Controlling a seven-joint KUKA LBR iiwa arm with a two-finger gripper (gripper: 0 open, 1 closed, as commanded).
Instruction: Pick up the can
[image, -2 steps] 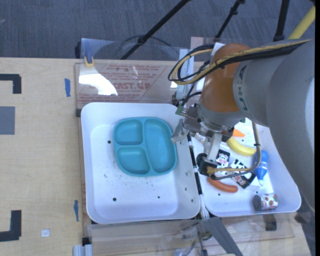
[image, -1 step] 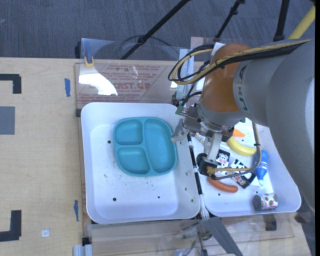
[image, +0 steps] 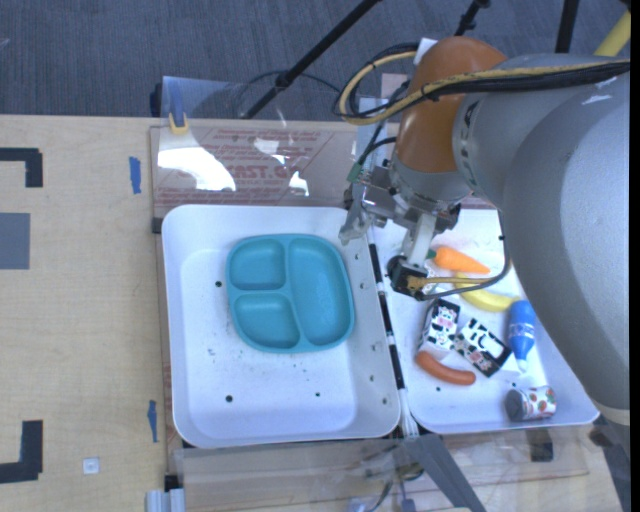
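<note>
While on bench (image: 70, 330), bin (image: 468, 408) with can (image: 530, 403).

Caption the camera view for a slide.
Gripper hovers above the seam between bins, apart from the can in the near corner of the right bin.

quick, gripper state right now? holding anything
gripper: cannot be told whether open or closed; the can lies well apart from it, not held

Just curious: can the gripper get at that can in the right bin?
Probably yes: the can lies on its side, nothing on top, with a gap to the blue bottle.
</note>
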